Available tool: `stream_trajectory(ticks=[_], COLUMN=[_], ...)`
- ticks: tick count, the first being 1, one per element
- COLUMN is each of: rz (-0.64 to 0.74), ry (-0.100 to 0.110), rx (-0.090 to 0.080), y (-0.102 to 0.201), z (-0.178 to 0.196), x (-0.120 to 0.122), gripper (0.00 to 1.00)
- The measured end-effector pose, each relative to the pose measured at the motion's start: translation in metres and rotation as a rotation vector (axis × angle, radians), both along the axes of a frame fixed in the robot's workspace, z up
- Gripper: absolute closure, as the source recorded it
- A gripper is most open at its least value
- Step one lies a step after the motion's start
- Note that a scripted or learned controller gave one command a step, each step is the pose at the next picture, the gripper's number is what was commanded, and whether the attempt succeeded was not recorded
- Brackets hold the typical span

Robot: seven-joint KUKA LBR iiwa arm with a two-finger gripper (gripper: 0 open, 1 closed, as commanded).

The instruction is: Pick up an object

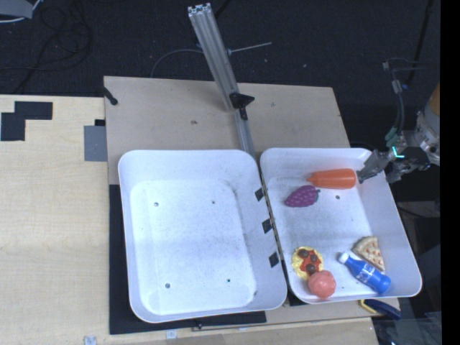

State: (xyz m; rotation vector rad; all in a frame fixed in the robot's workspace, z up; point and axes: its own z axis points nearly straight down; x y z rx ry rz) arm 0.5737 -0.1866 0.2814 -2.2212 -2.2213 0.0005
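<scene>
Around the purple grape bunch in the right bin, the orange carrot lies just up-right, near the far wall. Bare floor opens below and to its right, until the pizza slice, blue bottle, red ball and yellow-red toy crowd the near edge.

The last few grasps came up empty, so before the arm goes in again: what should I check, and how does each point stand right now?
1. Objects within the right bin: ok; carrot, purple grapes, pizza slice, blue bottle, red ball and a yellow-red toy lie inside.
2. Gripper near a target: ok; it sits at the bin's far right rim, beside the carrot's end.
3. Carrot free of neighbours: ok; apart from the grapes.
4. Finger opening: cannot tell.
5. Bottle easy to take alone: not ok; it lies against the pizza slice.
</scene>
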Motion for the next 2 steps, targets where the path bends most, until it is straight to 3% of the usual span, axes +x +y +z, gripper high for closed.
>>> stream_trajectory(ticks=[1, 2], rz=[0.000, 0.001], ry=[0.000, 0.003], rx=[0.000, 0.001], y=[0.000, 0.004], z=[0.000, -0.043], x=[0.000, -0.003], gripper=[0.00, 0.00])
